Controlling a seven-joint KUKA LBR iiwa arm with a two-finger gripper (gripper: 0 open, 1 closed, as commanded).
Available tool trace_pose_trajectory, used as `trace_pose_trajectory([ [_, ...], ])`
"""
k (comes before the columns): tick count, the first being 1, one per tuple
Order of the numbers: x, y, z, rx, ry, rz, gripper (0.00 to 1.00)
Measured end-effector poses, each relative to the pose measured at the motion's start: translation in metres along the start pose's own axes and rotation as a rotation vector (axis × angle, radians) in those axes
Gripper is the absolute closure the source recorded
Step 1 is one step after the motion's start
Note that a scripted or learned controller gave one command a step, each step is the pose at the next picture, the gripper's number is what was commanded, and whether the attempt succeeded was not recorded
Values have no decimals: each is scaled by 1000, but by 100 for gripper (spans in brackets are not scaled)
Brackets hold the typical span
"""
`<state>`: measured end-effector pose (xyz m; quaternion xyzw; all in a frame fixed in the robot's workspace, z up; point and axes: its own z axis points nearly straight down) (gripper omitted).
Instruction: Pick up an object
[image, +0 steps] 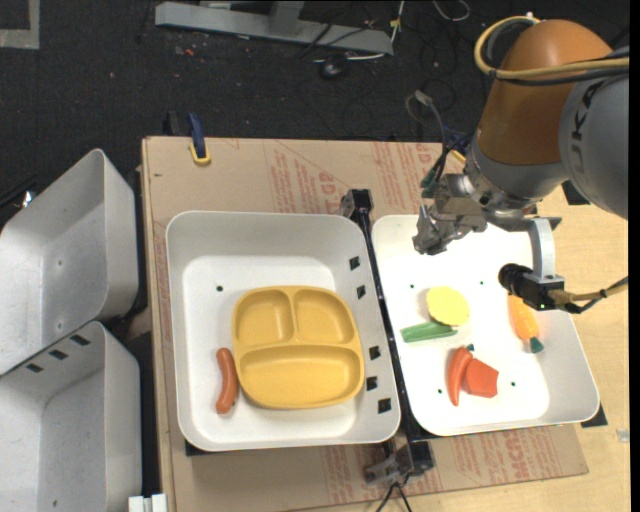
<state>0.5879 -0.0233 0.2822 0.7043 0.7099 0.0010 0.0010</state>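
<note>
— So, has it got anything yet?

— Not from where I'm standing. The gripper (437, 243) hangs over the far-left corner of the right bin (560, 400), and I see nothing caught in it. By my reckoning the picking is all still to do.

— What's there for it to take?

— In that right bin, a yellow round piece (447, 305) lies near the middle, with a green bean (428, 332) just beside it, touching or nearly so. Nearer us sit a red pepper (458, 375) and an orange-red wedge (482, 379), side by side. Over toward the right wall lies a carrot (523, 320). All of them rest flat on the bin floor.

— And the other bin?

— The left bin (190, 240) holds a yellow divided tray (297, 347), and a sausage (227, 381) lies beside the tray on its left.

— Is the claw open or closed?

— I cannot tell. It's a dark cluster of metal seen from above, and the tips blur together. It looks to be touching nothing.

— Which piece would it go for?

— My guess is the yellow round piece, since that lies closest below the claw, but it's apart from it now. It would need to come down and shift toward us first.
</note>
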Motion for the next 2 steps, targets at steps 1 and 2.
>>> trace_pose_trajectory([
  [1, 54, 8, 1, 0, 1, 0, 100],
  [2, 108, 18, 23, 5, 1, 0, 100],
])
